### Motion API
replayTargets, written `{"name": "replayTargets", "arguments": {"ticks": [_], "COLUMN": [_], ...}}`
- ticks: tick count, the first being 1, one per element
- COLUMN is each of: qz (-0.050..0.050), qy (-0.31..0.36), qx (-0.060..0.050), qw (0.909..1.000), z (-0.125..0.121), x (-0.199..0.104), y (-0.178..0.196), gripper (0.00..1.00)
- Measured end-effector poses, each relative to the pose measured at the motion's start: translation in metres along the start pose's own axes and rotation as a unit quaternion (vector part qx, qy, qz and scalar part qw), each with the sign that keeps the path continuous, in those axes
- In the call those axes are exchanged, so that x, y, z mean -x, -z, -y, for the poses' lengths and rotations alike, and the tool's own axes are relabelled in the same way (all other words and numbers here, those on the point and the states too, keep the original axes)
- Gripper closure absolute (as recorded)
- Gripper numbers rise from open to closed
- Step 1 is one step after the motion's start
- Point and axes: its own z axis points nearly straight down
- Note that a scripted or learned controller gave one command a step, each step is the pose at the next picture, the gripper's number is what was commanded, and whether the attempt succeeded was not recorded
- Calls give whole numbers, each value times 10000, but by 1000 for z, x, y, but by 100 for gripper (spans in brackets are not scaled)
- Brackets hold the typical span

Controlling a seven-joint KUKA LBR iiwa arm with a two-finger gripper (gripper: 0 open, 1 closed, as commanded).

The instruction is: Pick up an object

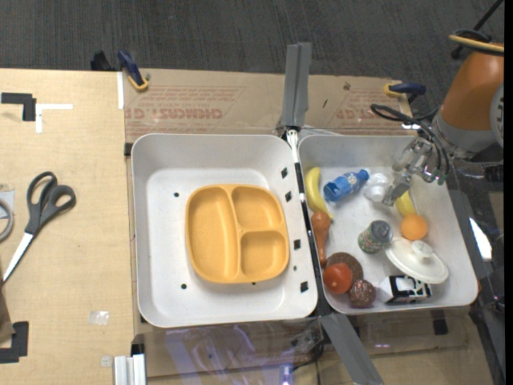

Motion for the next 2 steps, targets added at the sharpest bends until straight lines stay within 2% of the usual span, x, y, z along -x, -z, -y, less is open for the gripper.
{"name": "replayTargets", "arguments": {"ticks": [1, 2], "qz": [34, -18], "qy": [23, -911], "qx": [3, -5], "qw": [10000, 9958], "z": [-2, -68], "x": [2, -33], "y": [11, 144], "gripper": [100, 100]}}
